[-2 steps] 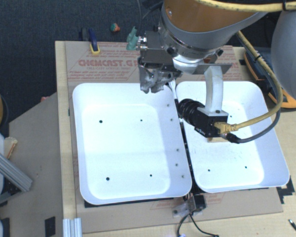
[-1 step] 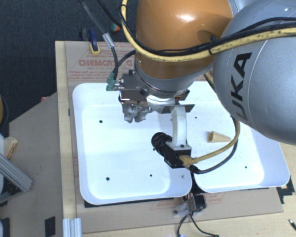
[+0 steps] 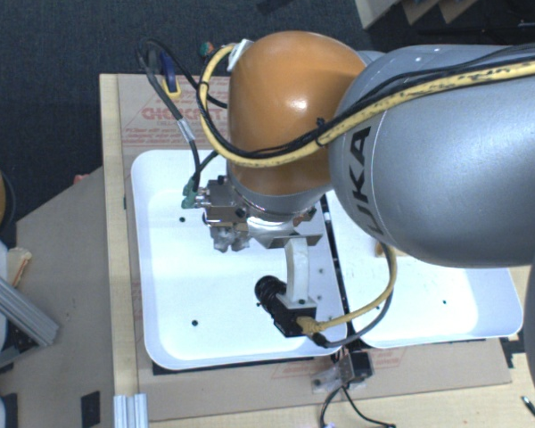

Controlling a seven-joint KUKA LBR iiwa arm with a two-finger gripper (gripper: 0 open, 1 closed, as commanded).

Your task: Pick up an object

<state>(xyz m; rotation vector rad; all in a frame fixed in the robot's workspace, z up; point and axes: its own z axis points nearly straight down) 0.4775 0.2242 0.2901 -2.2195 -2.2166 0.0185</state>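
The arm is hiding much of two bins: left bin, right bin. The gripper is hanging over the left one; its grip and the object's whereabouts cannot be told.

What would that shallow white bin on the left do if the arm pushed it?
The left shallow white bin would probably slide, not tip: it is wide, low and lies flat. Its thin rim suggests it is light and may flex slightly.

Robotics lab: KUKA arm over white bins, wooden bench, aluminium framing, carpet floor
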